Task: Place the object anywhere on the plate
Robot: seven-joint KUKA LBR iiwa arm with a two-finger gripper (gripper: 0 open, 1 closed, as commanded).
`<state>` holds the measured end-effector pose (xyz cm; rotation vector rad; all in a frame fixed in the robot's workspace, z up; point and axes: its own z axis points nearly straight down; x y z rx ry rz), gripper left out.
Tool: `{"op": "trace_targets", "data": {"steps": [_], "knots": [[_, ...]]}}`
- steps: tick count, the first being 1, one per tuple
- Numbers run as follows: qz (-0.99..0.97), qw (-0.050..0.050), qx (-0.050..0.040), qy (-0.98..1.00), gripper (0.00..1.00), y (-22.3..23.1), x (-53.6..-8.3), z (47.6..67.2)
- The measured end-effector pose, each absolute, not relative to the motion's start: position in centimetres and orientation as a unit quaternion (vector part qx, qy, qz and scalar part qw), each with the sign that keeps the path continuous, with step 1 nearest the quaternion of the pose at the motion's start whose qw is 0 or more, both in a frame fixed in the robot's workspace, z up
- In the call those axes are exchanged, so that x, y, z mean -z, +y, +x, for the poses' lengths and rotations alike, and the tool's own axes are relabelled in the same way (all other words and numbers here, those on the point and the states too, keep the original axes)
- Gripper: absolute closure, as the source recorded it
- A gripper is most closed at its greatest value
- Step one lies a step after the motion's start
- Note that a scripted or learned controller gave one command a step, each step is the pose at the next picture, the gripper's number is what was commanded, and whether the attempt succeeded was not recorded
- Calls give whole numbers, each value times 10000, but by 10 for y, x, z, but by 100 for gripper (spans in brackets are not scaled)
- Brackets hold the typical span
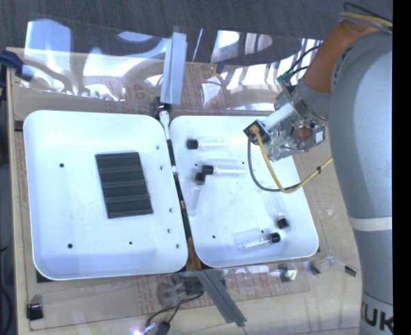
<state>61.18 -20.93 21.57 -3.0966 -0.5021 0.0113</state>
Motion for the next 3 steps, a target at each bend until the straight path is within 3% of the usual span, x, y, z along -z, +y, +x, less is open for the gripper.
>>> {"op": "trace_targets", "data": {"steps": [1, 2, 3], "knots": [[-9730, 23, -30, -2306, 100, -154, -160, 628], [-9927, 18, -43, -1201, 100, -90, -90, 624], [-9474, 9, -12, -3200, 100, -30, -202, 637]]}}
